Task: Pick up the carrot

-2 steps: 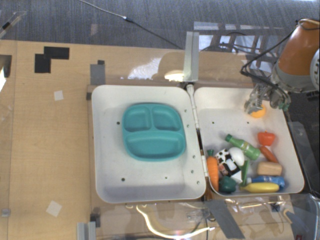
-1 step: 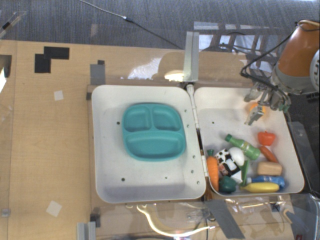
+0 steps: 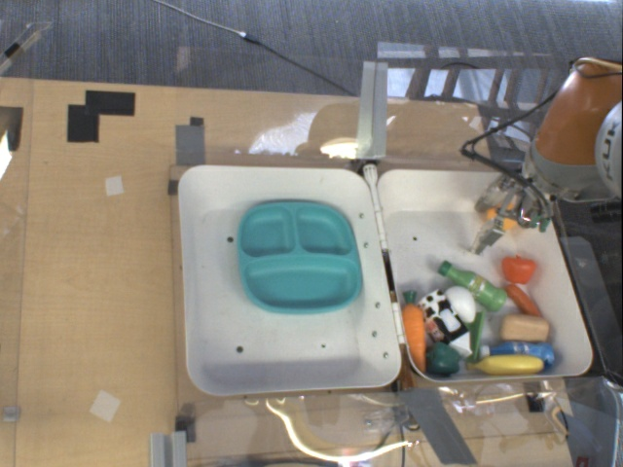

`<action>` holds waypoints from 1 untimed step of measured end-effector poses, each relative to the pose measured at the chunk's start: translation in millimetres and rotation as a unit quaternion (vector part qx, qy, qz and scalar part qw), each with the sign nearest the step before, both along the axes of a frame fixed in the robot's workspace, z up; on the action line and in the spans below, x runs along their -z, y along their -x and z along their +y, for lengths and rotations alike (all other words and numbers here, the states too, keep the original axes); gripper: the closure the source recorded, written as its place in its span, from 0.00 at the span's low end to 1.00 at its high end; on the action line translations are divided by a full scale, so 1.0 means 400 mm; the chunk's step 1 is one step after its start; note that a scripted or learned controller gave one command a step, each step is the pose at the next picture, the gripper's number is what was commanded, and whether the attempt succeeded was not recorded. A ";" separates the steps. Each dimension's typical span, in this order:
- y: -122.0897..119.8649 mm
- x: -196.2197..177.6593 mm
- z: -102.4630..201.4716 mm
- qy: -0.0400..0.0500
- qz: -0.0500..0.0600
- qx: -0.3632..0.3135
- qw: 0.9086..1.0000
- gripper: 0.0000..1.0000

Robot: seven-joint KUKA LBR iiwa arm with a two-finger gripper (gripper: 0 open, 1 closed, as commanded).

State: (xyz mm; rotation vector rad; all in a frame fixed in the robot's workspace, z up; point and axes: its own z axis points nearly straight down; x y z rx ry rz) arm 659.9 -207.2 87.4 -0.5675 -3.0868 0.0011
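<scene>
Two bins: teal tray [image 3: 297, 256] left; toys right.
Carrot [image 3: 415, 331]: lower-centre, right bin's [image 3: 428, 207] near-left corner.
Gripper [image 3: 501, 220]: upper right, above bin; fingers seemingly spread, grasping nothing.

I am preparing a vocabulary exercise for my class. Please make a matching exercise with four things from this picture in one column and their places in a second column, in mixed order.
Things:
1. carrot
2. teal tray
3. green bottle
4. claw

Places:
A. in the left bin
B. above the far part of the right bin
C. against the left wall of the right bin, near its front corner
D. lying at a slant in the middle of the right bin

Pairs: 1-C, 2-A, 3-D, 4-B
</scene>
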 end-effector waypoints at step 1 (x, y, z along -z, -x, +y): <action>-0.014 -0.039 0.002 0.003 -0.012 -0.002 1.000 1.00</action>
